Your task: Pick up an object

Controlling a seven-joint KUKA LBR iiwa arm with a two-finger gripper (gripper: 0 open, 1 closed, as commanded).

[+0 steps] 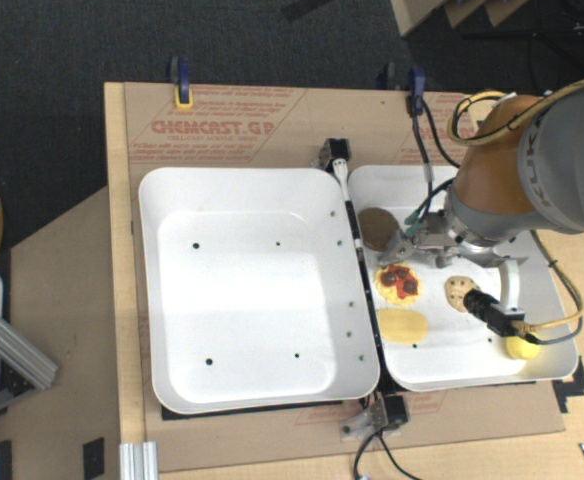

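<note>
The gripper (419,240) hangs low in the right bin (452,366), its grip state impossible to tell. Just below lie a pizza toy (398,282), yellow block (402,326) and cookie (458,290).

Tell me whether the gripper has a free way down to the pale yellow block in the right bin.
Probably yes. The pale yellow block lies by itself near the right bin's front wall, nothing on top; the gripper hangs just behind it.

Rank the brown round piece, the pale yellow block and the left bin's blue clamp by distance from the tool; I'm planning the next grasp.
From the tool:
1. Brown round piece, just left of it.
2. Pale yellow block, below, near the right bin's front.
3. Blue clamp, far upper left.
</note>
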